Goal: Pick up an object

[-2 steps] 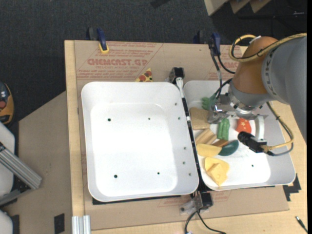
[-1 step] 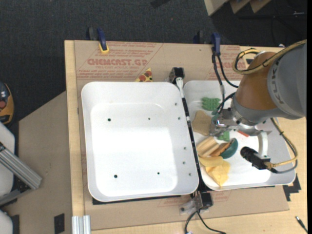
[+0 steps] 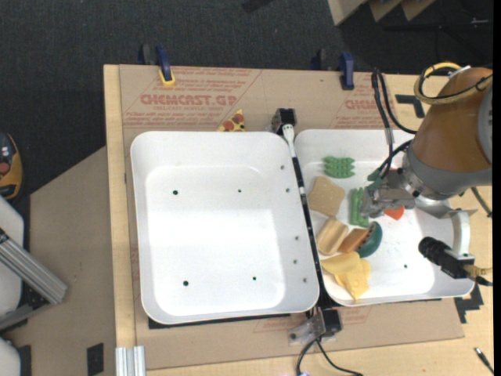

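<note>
Several small objects crowd our right bin, bunched toward its left wall. Our gripper hangs low just beside a green piece, likely lining up a grab there; its state we cannot tell, and nothing visibly sits in it.
</note>
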You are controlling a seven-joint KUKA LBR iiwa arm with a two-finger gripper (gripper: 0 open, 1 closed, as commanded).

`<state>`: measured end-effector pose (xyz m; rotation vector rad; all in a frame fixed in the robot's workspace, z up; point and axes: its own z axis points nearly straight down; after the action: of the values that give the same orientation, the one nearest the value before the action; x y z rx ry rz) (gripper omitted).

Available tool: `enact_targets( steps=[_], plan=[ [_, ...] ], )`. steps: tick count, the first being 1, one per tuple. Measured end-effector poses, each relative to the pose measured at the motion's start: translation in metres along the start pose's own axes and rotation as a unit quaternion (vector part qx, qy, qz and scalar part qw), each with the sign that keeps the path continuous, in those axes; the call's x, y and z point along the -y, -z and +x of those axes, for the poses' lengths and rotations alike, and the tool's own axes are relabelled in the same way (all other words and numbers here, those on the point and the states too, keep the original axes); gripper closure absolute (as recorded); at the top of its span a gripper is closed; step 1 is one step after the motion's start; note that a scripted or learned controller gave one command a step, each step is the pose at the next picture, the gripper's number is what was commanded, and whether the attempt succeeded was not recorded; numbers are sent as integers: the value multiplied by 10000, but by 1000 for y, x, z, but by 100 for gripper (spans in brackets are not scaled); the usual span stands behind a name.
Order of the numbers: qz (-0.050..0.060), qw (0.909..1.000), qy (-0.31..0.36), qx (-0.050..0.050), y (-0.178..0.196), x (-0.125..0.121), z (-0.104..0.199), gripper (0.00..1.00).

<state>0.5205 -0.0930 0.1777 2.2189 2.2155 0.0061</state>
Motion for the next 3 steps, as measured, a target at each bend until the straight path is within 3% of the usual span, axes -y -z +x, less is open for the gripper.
enact_targets(
  steps=[1,2,3],
  plan=[
    [70,10000,-29,0,-90,0,-78,100],
    [24,10000,-1,-1,-75,-3,-73,100],
    [55,10000,-3,-16,-94,21,-82,100]
  ],
)
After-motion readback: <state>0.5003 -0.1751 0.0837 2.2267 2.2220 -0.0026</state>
